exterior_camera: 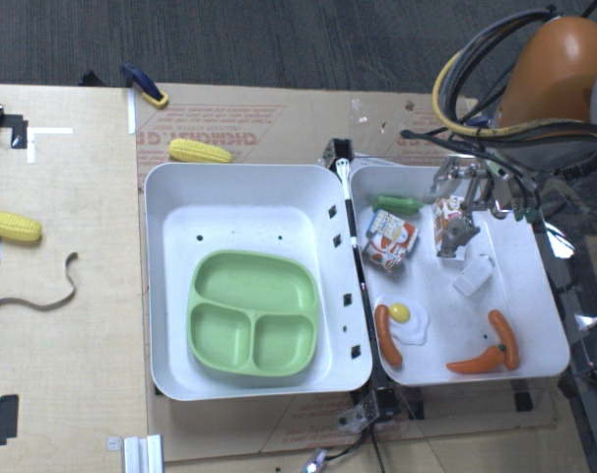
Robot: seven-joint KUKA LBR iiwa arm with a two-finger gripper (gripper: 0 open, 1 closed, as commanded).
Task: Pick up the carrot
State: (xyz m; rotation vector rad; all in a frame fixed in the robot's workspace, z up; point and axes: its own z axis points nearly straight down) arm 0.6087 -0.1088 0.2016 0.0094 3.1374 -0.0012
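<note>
My gripper (pixel 457 239), finger state indiscernible, hangs upper right; I should descend squarely over the tapered orange carrot (pixel 476 363), lower right.

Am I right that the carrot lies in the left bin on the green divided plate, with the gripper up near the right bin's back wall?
Not quite. The camera view shows the carrot in the right bin, near its front edge, not on the green divided plate. The gripper is indeed toward that bin's back wall.
</note>
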